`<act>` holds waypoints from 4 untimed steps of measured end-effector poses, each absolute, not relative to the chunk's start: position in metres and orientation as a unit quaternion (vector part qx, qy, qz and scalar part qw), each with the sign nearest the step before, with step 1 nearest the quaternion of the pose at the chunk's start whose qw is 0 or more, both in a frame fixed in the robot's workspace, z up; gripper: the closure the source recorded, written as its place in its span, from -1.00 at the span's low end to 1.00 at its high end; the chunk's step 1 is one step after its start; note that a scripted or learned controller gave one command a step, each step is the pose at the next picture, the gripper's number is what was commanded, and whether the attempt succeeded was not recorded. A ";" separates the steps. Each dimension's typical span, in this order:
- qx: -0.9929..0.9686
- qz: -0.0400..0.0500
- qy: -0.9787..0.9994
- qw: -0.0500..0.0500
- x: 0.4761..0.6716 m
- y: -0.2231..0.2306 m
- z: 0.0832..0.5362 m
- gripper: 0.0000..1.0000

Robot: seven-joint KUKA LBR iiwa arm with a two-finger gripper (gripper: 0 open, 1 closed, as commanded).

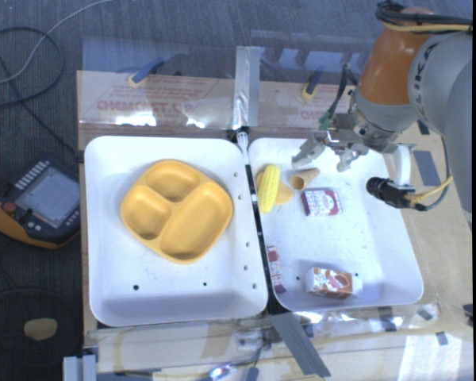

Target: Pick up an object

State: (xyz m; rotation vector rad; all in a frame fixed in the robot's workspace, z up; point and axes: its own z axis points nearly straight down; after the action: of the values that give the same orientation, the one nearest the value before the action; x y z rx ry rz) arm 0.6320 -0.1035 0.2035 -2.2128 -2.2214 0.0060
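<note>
In the right bin [381, 244] lie a yellow corn cob [267, 186] by the left wall, a tan ice-cream cone [303, 179] beside it, a small red-and-white carton [320, 202] and an orange-and-white carton [332, 282] near the front. My gripper [327, 156] hangs over the bin's back part, open, with its two fingers spread wide and nothing between them. Its left fingertip [305, 158] sits just above the cone.
A yellow three-compartment plate [177, 209] fills the middle of the left bin [111, 284]. A small red packet [273, 265] lies along the divider between the bins. A handheld pendant [38, 203] rests on the floor at the left. Cables run near the arm's right side.
</note>
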 end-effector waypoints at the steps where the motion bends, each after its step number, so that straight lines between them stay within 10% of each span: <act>1: -0.669 0.000 -0.743 -0.001 0.618 -0.131 0.105 -1.00; 2: -0.647 -0.004 -0.762 -0.010 0.592 -0.194 0.095 -1.00; 3: -0.646 -0.007 -0.763 -0.011 0.595 -0.191 0.106 1.00; 4: -0.670 0.002 -0.743 0.002 0.602 -0.139 0.221 1.00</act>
State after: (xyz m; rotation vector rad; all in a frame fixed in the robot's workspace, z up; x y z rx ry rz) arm 0.6023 -0.1391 0.2211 -2.1013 -2.3312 0.0048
